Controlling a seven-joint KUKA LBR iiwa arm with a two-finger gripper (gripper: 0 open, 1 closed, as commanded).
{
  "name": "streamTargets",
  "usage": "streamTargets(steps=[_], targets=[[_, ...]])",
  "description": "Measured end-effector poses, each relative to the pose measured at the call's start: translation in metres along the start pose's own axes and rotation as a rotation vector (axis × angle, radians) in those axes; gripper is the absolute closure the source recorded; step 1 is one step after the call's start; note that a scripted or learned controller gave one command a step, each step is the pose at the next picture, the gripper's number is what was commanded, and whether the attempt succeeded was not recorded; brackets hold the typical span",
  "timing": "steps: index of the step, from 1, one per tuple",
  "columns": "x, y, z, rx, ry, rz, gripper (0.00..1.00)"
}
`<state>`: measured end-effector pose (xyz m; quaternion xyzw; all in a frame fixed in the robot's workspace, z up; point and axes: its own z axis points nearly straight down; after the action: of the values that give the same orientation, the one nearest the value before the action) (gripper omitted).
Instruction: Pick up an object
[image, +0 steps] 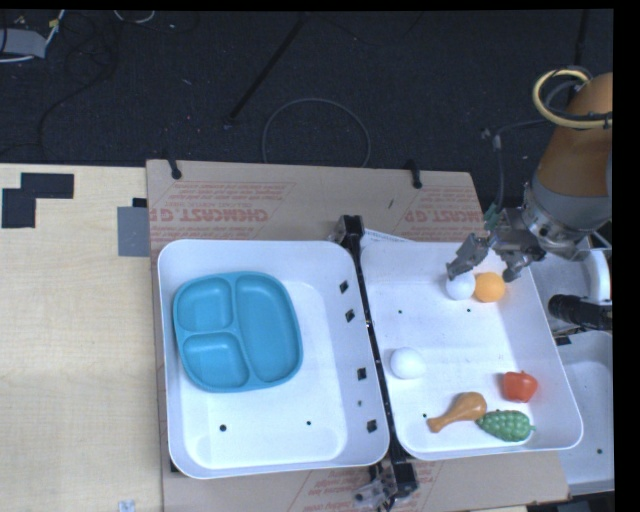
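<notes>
Camera view: gripper is hovering with fingers spread, straddling the orange ball near the right bin's far edge.

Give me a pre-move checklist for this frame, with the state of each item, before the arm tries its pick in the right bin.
1. Gripper is over the right bin: ok, at its far end.
2. Fingers spread for a grasp: ok, the jaws stand apart.
3. A target lies under it: ok, a small white ball and an orange ball sit side by side just below the fingertips.
4. One target singled out: not ok, the two balls touch or nearly touch.
5. Anything held already: ok, nothing between the fingers.
6. Other items out of the way: ok, the white egg, tomato, drumstick and green vegetable lie nearer the camera.
</notes>
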<state>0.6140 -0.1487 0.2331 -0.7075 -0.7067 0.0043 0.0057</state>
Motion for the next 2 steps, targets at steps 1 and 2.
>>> streamTargets(steps=[1,2], targets=[[0.000,0.002,-0.007,-0.013,-0.002,-0.002,0.00],[-0.002,0.001,0.036,-0.009,-0.001,-0.001,0.00]])
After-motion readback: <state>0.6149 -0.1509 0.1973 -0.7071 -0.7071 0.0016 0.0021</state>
